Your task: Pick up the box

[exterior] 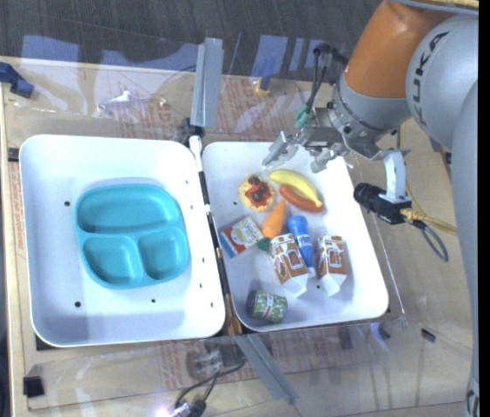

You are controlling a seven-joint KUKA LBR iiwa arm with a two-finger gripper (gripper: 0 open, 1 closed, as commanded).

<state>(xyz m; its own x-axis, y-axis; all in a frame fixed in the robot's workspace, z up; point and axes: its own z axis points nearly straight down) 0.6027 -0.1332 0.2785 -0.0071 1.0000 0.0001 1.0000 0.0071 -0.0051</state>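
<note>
A small flat box (241, 233) with red, white and green print lies in the right bin (368, 263), near its left wall. Two brown-and-white cartons (290, 259) (333, 258) lie to its right, toward the bin's front. My gripper (300, 155) hangs over the back of the right bin, above and right of the box and well apart from it. Its fingers (276, 151) are spread open with nothing between them. A yellow banana (293, 181) lies just below the fingertips.
Also in the right bin are a toy pizza slice (255, 191), a red sausage (301, 199), an orange carrot (274, 220), a blue bottle (301, 235) and a green can (268, 307). The left bin (45, 302) holds a teal divided tray (132, 235).
</note>
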